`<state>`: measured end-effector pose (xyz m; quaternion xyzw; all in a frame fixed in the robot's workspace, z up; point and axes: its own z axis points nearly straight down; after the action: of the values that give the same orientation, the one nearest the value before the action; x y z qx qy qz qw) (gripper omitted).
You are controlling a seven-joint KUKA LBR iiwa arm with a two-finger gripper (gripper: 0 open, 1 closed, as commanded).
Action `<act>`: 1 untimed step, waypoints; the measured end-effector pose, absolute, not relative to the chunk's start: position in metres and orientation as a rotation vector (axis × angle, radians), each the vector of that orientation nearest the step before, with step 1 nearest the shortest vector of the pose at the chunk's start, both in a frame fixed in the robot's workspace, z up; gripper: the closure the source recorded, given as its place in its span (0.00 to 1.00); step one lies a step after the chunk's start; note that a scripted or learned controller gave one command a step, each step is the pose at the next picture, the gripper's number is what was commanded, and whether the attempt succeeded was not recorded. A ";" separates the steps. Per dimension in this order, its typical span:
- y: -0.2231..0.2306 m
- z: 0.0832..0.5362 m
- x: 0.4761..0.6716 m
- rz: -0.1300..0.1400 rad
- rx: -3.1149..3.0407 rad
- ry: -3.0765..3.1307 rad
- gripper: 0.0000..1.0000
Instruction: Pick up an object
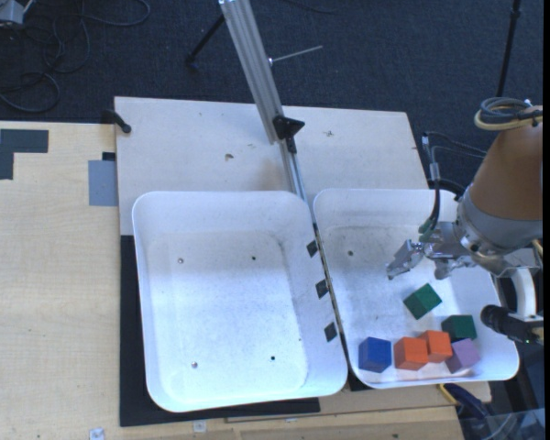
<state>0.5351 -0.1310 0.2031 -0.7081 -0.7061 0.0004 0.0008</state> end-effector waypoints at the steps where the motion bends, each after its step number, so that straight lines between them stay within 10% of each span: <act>1: -0.168 0.118 0.543 -0.001 -2.224 -2.224 0.00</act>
<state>0.5428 -0.1679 0.1177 -0.7071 -0.7071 -0.0003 -0.0018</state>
